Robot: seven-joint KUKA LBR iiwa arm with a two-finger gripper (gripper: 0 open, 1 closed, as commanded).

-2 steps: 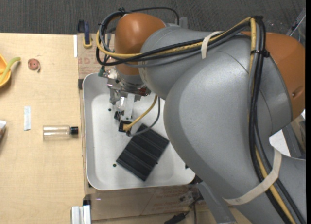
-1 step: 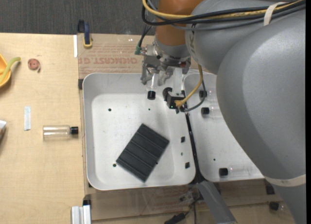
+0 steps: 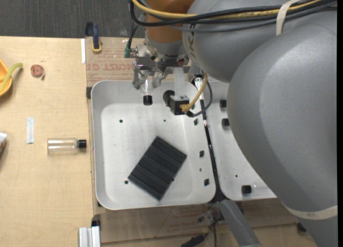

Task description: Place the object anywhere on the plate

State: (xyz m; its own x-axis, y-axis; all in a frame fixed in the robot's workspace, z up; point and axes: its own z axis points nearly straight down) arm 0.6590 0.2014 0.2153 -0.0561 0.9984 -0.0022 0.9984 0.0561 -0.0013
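Right bin (image 3: pixel 236 179) largely behind arm (image 3: pixel 278 106)

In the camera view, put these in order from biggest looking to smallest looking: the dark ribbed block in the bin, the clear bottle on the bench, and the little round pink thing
1. Dark ribbed block, clearly the largest.
2. Clear bottle with its black cap, much smaller.
3. Round pink thing, the smallest.

All three lie low on the bench or bin floor, so nearness hardly skews the order.

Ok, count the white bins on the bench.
2. The left bin lies in open view and holds a dark ridged slab. The right bin sits beside it, mostly covered by the arm.
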